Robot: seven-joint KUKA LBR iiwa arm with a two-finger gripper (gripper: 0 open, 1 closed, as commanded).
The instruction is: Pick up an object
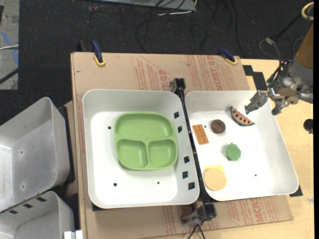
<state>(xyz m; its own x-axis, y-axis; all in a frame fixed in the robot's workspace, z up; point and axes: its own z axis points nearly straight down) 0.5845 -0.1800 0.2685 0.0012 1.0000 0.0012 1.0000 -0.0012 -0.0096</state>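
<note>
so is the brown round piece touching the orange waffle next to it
Apart. The camera view shows a strip of white bin floor between the brown round piece and the orange waffle.

The robot arm (305, 59) entered from the right edge of the overhead view, near the top, with an orange band just visible above its grey wrist. The wrist sat at the upper right, and the gripper (265, 103) reached out from it toward the left and slightly down. Its two fingers (253, 105) were spread apart, one angled down to the left, the other shorter and nearer the wrist. Nothing sat between them.
</note>
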